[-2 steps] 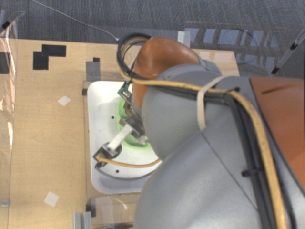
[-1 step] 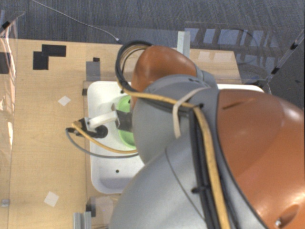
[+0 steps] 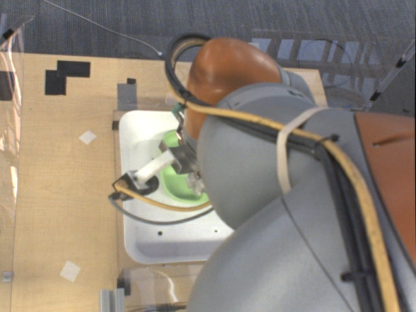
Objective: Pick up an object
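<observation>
A light green object [image 3: 174, 181], rounded like a bowl or plate, lies in the left white bin [image 3: 140, 132], partly under the arm. A small darker green piece [image 3: 171, 138] shows just above it. My gripper [image 3: 188, 168] hangs down over the green object, close to its right part. The arm's big grey body hides most of the gripper, so nothing shows between its fingers.
The grey arm with its orange band [image 3: 227, 70] covers the right half of the view and the second bin. The bin's left and front floor [image 3: 162, 239] is bare white. Tan bench [image 3: 58, 194] lies to the left, with black marks at the back.
</observation>
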Robot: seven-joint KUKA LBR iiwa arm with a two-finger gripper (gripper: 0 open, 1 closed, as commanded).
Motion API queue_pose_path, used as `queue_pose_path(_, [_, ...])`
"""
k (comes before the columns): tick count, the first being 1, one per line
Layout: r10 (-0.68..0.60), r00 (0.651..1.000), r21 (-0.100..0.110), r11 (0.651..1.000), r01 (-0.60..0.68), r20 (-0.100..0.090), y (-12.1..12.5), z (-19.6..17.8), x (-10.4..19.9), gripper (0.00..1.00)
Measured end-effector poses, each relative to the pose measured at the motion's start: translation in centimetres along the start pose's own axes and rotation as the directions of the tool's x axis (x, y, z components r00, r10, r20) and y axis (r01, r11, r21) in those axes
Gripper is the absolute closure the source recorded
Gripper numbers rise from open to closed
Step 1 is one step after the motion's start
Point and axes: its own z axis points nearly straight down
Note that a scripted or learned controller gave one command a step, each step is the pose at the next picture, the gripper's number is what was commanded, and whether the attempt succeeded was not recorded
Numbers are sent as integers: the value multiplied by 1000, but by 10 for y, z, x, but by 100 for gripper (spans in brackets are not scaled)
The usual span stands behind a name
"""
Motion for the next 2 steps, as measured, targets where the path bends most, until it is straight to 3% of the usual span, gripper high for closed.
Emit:
queue_pose_path(1, [218, 976, 5, 976, -218, -7, -1, 176, 2, 100])
queue_pose_path(2, [312, 950, 4, 950, -312, -7, 9, 87, 17, 100])
